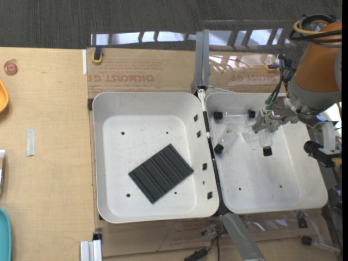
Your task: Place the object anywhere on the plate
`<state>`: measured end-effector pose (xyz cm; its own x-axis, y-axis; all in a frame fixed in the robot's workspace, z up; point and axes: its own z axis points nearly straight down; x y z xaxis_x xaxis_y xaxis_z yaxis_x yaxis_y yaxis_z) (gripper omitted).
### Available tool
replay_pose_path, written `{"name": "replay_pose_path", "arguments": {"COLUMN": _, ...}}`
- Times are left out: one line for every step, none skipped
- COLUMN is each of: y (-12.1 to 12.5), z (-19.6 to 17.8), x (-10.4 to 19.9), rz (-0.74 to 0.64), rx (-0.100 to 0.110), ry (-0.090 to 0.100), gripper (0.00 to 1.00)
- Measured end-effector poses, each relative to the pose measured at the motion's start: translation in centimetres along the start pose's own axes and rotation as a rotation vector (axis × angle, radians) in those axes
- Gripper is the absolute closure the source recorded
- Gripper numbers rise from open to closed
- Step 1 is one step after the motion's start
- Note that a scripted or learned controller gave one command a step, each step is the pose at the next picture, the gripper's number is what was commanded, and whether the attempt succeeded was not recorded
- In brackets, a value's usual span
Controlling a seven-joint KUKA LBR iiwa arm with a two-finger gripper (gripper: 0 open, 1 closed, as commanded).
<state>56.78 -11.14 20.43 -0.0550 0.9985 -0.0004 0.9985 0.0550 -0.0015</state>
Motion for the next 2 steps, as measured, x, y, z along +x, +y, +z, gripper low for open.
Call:
{"name": "replay_pose_path", "arguments": {"y": 6.2, "z": -4.0, "x": 7.5, "rz": -0.091, "rx": 0.000, "ry": -0.001, "gripper": 1.00}}
{"name": "replay_pose_path", "arguments": {"y": 4.1, "z": 1.4, "x": 15.7, "rz": -0.105, "rx": 0.003, "ry": -0.001, "gripper": 1.00}}
